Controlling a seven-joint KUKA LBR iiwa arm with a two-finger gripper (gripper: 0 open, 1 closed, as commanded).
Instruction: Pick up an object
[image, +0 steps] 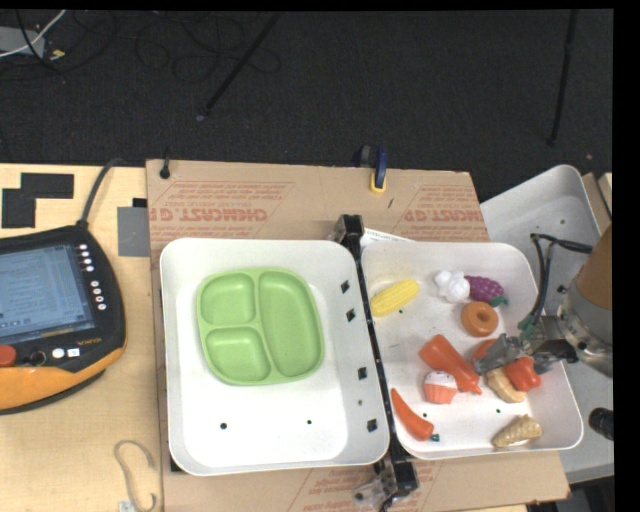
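Toy foods lie in the right bin (545, 415). Among them are a yellow corn cob (394, 296), a white garlic bulb (451, 287), purple grapes (485, 289) and an orange donut (480, 319). Lower down are an orange carrot (448, 360), a pink cupcake (439, 386), a red chili (412, 415) and a tan pastry (516, 431). My gripper (500, 358) is low in this bin at its right side. It sits just left of a red pepper (522, 375) and a tan piece (507, 391). Whether it touches either one is unclear.
The left bin (190, 400) holds a green divided plate (260, 326). A black divider (365, 340) separates the two bins. A teach pendant (50, 310) lies on the bench at far left. Cables (545, 270) run along the arm at the right.
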